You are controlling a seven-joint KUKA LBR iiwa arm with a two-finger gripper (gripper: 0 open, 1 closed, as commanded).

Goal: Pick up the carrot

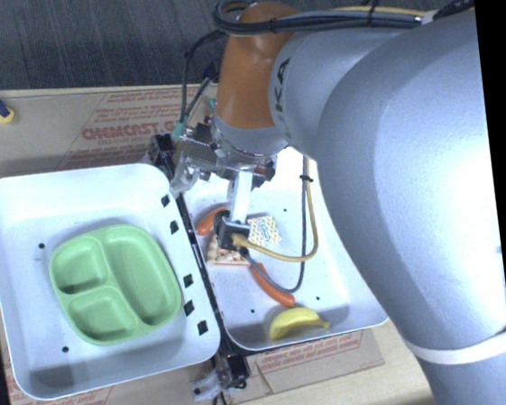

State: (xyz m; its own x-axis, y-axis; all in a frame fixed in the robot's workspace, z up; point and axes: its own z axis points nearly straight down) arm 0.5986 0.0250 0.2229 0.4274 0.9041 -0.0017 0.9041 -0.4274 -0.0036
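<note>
An orange carrot [272, 287] lies slantwise in the right bin [338, 310], just above a yellow banana [296, 323] near the front wall. Another orange piece [207, 220] pokes out near the bin's left wall, partly hidden under the robot's bracket. My gripper [183, 174] hangs at the right bin's upper left corner, close to the divide between the two bins. It is up and to the left of the carrot and apart from it. The wrist and the big grey arm cover much of the right bin.
A green divided plate [114, 282] sits in the left bin [9, 216]. In the right bin, a blue-and-yellow patterned packet [264, 231] and a flat tan-and-red piece [229, 257] lie between the orange piece and the carrot.
</note>
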